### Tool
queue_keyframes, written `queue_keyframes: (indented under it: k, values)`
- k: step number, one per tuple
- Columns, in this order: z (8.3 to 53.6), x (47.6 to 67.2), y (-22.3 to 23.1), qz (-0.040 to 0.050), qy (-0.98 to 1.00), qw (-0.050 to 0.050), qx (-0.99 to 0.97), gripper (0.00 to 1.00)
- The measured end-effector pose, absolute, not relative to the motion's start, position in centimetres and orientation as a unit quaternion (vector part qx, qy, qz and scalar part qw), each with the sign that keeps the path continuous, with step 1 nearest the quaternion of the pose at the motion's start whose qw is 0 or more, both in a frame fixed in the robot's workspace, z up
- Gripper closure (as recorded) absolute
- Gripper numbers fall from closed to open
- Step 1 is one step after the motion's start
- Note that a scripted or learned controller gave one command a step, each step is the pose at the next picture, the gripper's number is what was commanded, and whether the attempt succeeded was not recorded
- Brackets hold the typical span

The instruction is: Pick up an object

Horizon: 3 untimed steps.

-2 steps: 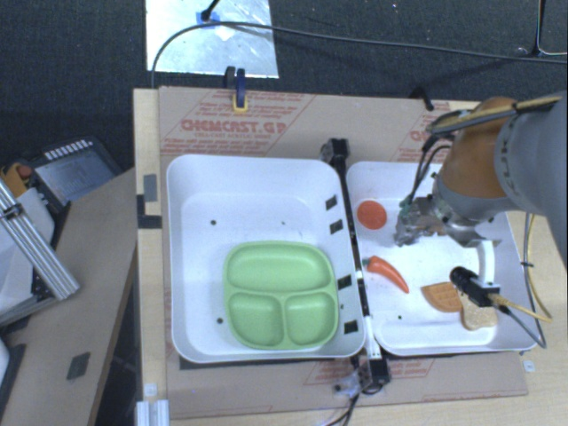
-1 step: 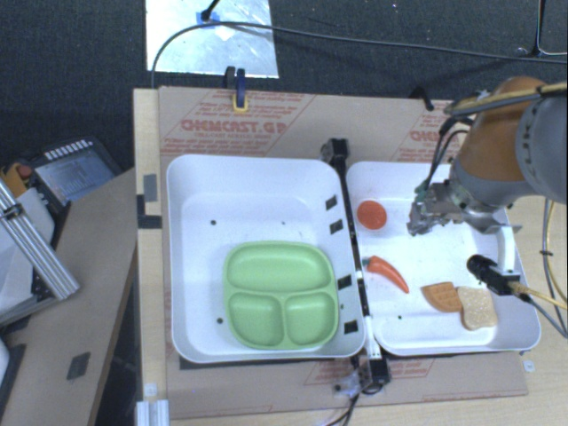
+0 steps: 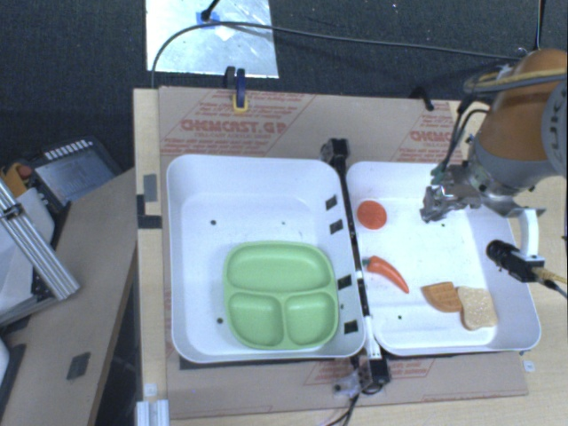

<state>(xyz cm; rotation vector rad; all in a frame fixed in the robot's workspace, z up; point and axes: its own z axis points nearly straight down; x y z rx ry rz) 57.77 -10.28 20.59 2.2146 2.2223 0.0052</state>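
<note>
Candidate: red disc (image 3: 372, 214) at 10 o'clock in the right bin (image 3: 524, 327). Looks like light, stiff toy food, flat and likely slick; pinch across the rim. Orange pepper (image 3: 388, 272) sits at the bin's 8 o'clock, bread pieces (image 3: 461, 303) at 5. Gripper (image 3: 435, 207) hovers just right of the disc, holding nothing; can't tell its opening. Green tray (image 3: 280, 293) in the left bin.

A cardboard-covered bench (image 3: 266, 118) carries two white bins side by side, the left bin (image 3: 191, 238) and the right bin (image 3: 506, 318), touching along their inner edges.
</note>
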Motion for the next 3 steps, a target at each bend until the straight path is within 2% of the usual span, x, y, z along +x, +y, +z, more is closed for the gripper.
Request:
queue_keyframes:
  k: [1,2,3]
  values:
    - [25.6,57.9,-10.3,0.0015,0.709,0.002,0.705,1.0]
    - [25.2,57.7,-4.9,0.0007,0.71,0.0,0.704,1.0]
    - [25.2,55.8,-0.6,0.0005,0.71,0.0,0.704,1.0]
